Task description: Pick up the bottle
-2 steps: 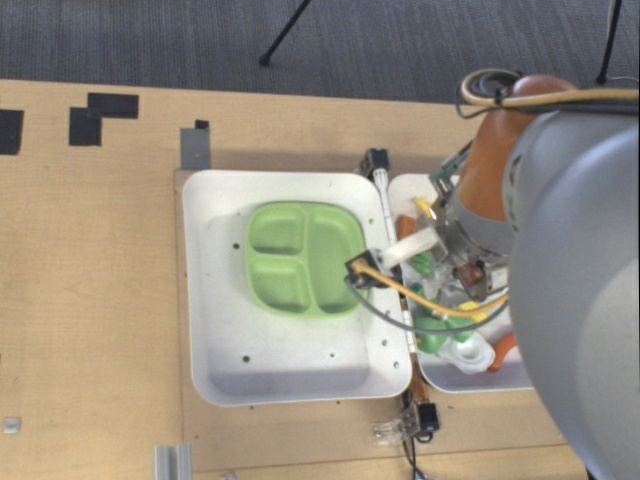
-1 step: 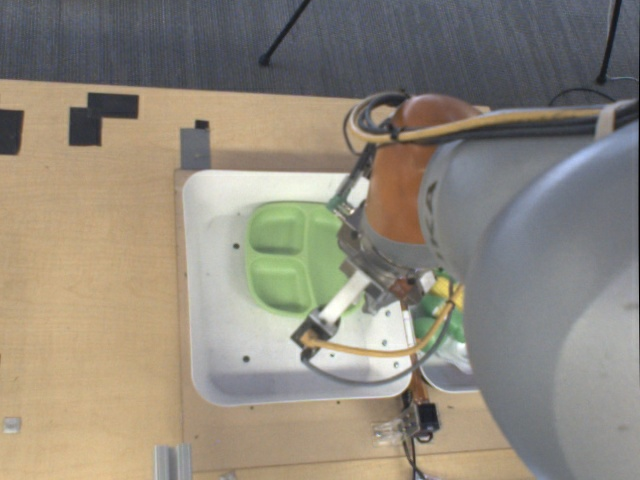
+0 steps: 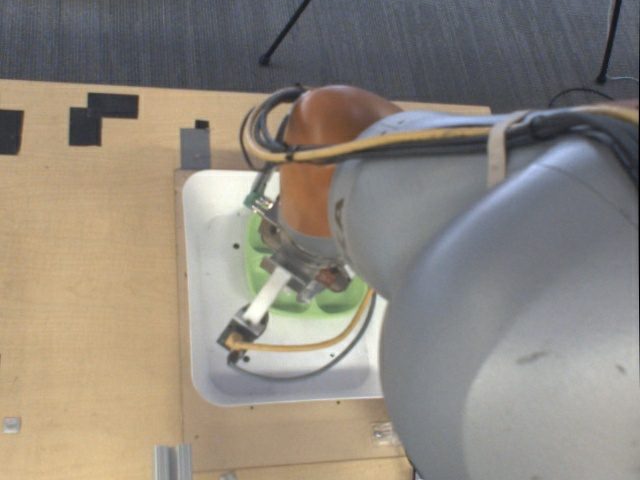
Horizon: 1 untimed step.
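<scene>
A light green object (image 3: 258,260) lies in the middle of the left white bin (image 3: 205,268). Most of it is hidden under the arm, so its shape is unclear and I cannot tell whether it is the bottle. My gripper (image 3: 305,283) is low in this bin, directly over the green object, below the orange band (image 3: 320,158) of the wrist. Whether it touches or holds the green object is hidden.
The arm's large grey body (image 3: 520,298) covers the right half of the view, including the bin on that side. Bare wooden bench (image 3: 90,298) lies left of the bin, with black marks (image 3: 100,116) and a small grey block (image 3: 196,146) at the back.
</scene>
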### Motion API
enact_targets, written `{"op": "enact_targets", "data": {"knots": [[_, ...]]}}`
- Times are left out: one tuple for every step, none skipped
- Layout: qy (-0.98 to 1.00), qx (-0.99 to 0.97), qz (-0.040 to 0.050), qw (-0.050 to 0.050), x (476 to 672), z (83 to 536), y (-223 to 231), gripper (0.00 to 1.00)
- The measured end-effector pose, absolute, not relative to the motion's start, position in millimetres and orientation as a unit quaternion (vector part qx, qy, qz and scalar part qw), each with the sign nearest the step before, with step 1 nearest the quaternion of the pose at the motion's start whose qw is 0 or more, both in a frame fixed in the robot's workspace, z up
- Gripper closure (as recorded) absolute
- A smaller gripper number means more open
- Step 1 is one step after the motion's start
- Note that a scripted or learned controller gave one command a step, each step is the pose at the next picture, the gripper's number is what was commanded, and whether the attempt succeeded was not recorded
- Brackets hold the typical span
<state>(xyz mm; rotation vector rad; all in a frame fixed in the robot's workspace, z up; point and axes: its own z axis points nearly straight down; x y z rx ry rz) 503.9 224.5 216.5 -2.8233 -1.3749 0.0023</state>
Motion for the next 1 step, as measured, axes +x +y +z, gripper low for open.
{"op": "enact_targets", "data": {"knots": [[-0.58,-0.814,0.0009,0.001,486.2,192.4,221.1,1.0]]}}
